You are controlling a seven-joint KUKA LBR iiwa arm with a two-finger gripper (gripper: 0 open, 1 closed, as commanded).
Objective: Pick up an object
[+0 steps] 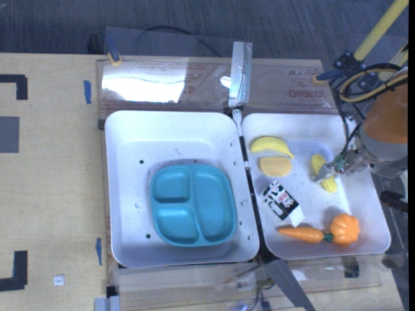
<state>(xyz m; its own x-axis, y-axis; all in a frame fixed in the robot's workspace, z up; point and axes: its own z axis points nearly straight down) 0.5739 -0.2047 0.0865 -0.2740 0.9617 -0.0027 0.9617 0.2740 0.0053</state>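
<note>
At the right bin's (363, 125) right side, the grey metal gripper (329, 171) sits on a small yellow plastic piece (322, 173); whether it grips is unclear. A yellow banana (271, 146), tan disc (276, 166), black-and-white carton (281, 201), orange carrot (301, 234) and orange pumpkin (345, 229) lie nearby. A blue divided tray (192, 204) fills the left bin (130, 148).

A robotics lab: taped plywood bench (45, 173), two white bins (123, 141), cabled arm (382, 125), toy food.

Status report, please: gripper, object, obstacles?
Gripper low in right bin, at small yellow piece; grip unclear. Banana and carrot apart.
</note>
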